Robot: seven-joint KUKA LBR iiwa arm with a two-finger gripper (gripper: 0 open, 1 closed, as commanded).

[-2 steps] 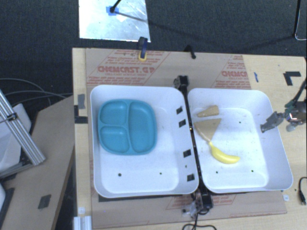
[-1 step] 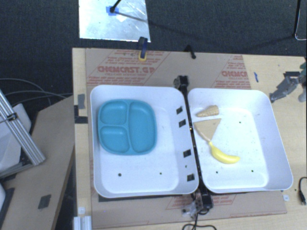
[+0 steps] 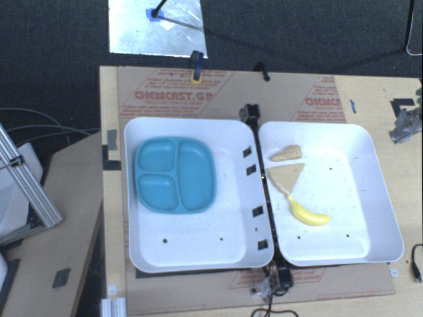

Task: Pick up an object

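End effector point(image 3: 406, 125): grey bit at the right edge, mostly cut off, can't tell its state | Banana point(image 3: 308, 214): right bin point(image 3: 377, 177), low middle, long way runs upper-left to lower-right | Tan wedge point(image 3: 285, 176): touches banana's top end | Tan lump point(image 3: 286, 154): above the wedge, hard to name | Blue tray point(image 3: 176, 174): left bin point(image 3: 198, 249)

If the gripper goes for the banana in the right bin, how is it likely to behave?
The banana looks smooth and glossy, so it may slip between fingers. Its curved shape could make it pivot or rock if pushed. It touches the tan wedge, which may shift with it.
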